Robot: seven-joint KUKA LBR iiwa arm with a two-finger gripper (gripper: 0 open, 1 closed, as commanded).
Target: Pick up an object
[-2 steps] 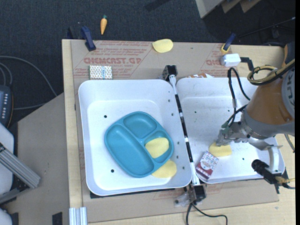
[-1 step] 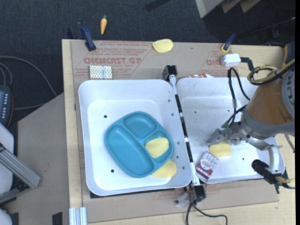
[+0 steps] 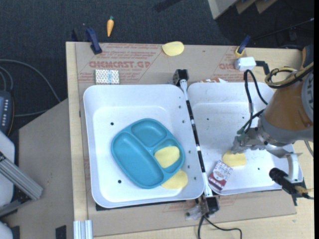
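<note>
From the camera view, the grey arm with its orange band [image 3: 286, 108] reaches in from the right over the right shallow white bin [image 3: 219, 108]. Its gripper [image 3: 244, 144] is low in that bin, directly above and seemingly touching a pale yellow rounded piece [image 3: 234, 159] on the bin floor; whether the gripper is apart or clamped on the piece I cannot tell, since the wrist hides that part. Just left and nearer lies a small red-and-white packet [image 3: 220, 175], close to the bin's near left corner.

The left shallow white bin [image 3: 99, 103] holds a blue divided plastic plate [image 3: 139, 153], with a yellow rounded piece [image 3: 167, 156] in its right compartment. A second yellow piece [image 3: 175, 180] lies against the plate's near right edge on the bin floor.

On the bench [image 3: 75, 133] beyond the bins sit a flat yellow oval [image 3: 173, 48], a small patterned square packet [image 3: 107, 76] and a blue clamp [image 3: 92, 41].
</note>
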